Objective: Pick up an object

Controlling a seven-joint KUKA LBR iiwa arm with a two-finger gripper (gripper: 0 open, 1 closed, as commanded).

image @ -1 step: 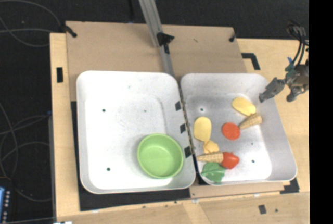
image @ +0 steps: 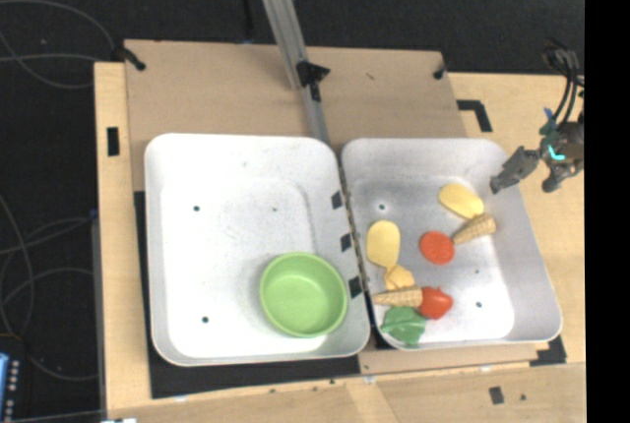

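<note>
Bench (image: 246, 87) is sitting tan under everything, two white bins side by side on it. Left bin (image: 226, 185) is holding a green bowl (image: 303, 294) near its front right corner, upright, rim up. Right bin (image: 413, 175) is carrying all the small pick candidates, clustered centre to front left.

A grey metal pole (image: 281, 18) is slanting down from the top to the gap between the bins.

Arm is barely poking in at the right edge, level with the right bin's back right corner. Gripper (image: 536, 170) is hanging over that bin's right rim, dark fingers pointing down-left toward the bin. Nothing is sitting between them; can't tell if they're spread or closed, too small and dark.

Items in the right bin, biggest first: yellow oval piece (image: 384, 242) near the left wall; second yellow piece (image: 460, 199) further back and nearest the gripper, but apart from it; green piece (image: 403, 324) at the front edge; red round piece (image: 437, 247) touching a tan cone (image: 474, 229); another red piece (image: 436, 302) touching a second tan cone (image: 397, 296); small yellow bit (image: 399, 277) just behind that cone.

No readable labels or writing.
</note>
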